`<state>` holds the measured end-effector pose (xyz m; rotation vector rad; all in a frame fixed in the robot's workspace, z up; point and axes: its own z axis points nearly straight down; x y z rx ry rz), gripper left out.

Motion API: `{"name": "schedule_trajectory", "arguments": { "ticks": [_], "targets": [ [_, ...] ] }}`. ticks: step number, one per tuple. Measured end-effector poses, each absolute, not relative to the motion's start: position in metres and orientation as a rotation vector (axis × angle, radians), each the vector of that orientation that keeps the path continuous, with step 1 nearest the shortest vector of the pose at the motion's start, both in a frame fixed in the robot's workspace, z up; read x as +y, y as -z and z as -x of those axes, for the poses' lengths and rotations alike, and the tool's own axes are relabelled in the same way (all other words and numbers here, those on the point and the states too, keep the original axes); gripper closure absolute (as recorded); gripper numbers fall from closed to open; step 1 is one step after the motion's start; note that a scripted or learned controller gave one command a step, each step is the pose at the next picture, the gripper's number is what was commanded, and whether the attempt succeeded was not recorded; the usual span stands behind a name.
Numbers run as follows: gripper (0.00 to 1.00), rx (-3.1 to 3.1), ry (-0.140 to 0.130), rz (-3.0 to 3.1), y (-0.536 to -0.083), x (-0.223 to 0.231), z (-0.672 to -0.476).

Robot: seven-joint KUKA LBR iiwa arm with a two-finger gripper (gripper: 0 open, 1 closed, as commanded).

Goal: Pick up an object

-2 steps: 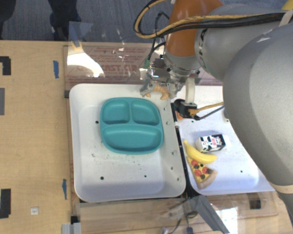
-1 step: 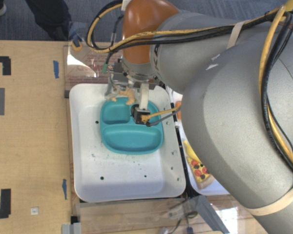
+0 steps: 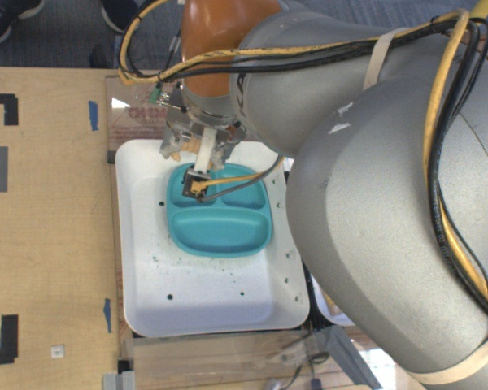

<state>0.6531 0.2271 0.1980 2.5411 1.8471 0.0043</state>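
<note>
A teal divided plate (image 3: 220, 222) lies flat in the upper half of the left white bin (image 3: 203, 303). It has two small compartments at the far side and one large one nearer the camera. My gripper (image 3: 197, 149) hangs low over the plate's far left rim, under the orange band of the wrist. The arm hides the plate's far edge and whatever is between gripper and plate.
The grey arm covers the right side of the view and the second bin. A cardboard sheet (image 3: 45, 218) with black marks and blue tape lies left of the bin. The bin floor near the camera is bare white with a few dark specks.
</note>
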Motion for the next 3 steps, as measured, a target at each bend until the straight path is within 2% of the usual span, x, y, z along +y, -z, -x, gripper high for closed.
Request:
{"name": "schedule_trajectory", "arguments": {
  "ticks": [1, 2, 3],
  "targets": [
    [1.00, 0.976, 0.009, -2.989, -0.153, 0.197, -0.578],
    [1.00, 0.357, 0.001, -3.123, -0.140, 0.225, -0.659],
    [1.00, 0.319, -0.003, -3.129, -0.168, 0.224, -0.605]
  ]
}}
